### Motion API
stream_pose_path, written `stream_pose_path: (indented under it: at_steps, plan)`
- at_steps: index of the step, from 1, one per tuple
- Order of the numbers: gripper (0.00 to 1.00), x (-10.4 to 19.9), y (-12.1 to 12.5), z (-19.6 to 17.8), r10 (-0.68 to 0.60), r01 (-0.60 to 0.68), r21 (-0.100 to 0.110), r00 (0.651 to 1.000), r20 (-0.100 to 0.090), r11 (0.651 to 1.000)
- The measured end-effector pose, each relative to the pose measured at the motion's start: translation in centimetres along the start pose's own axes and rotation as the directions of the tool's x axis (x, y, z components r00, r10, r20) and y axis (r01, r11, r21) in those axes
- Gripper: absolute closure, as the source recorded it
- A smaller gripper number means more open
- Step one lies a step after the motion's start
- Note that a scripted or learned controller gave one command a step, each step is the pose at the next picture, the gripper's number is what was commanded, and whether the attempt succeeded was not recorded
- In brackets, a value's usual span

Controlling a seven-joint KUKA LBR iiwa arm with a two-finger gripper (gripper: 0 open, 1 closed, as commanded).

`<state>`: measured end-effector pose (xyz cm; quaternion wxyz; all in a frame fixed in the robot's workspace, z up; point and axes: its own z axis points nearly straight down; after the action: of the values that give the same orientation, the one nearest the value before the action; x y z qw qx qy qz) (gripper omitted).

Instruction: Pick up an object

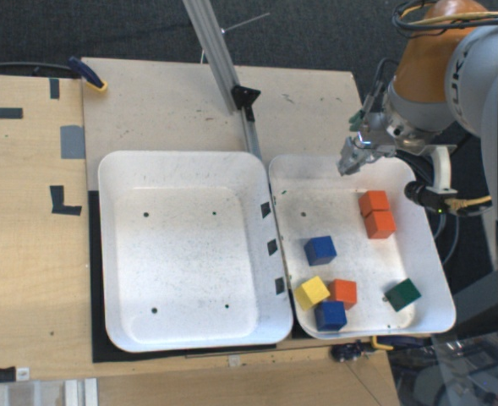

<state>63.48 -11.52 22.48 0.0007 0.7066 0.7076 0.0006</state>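
The robot arm (451, 66) comes in from the right side, grey with a big orange part near the top. Its gripper (352, 162) points down and to the left, and its tip hangs over the top edge of the right bin (435, 252), near the far left corner of that bin. The tip is small and dark here, so I cannot tell how wide it is spread, and nothing can be seen in its grasp. The right bin holds 6 blocks. A tall orange block (376, 214) lies closest to the gripper, a little below it and to its right, but apart from it. A blue block (320, 249) sits by itself near the middle of the bin. Down near the front edge, a yellow block (313, 291), a small orange block (344, 292) and another blue block (331, 315) are bunched up close and look like they touch. A dark green block (402, 294) sits alone near the front right corner. The left bin (113, 176) is white with tiny dark specks. A long grey metal bar (219, 53) slants down from the top and ends between the 2 bins.
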Motion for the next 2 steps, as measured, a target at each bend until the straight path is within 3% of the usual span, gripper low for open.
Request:
stream_pose_path:
  at_steps: [2]
  plan:
    - [1.00, 10.0, -2.8, -0.2, -0.005, 0.005, 0.003, 1.000, -0.003, 1.000]
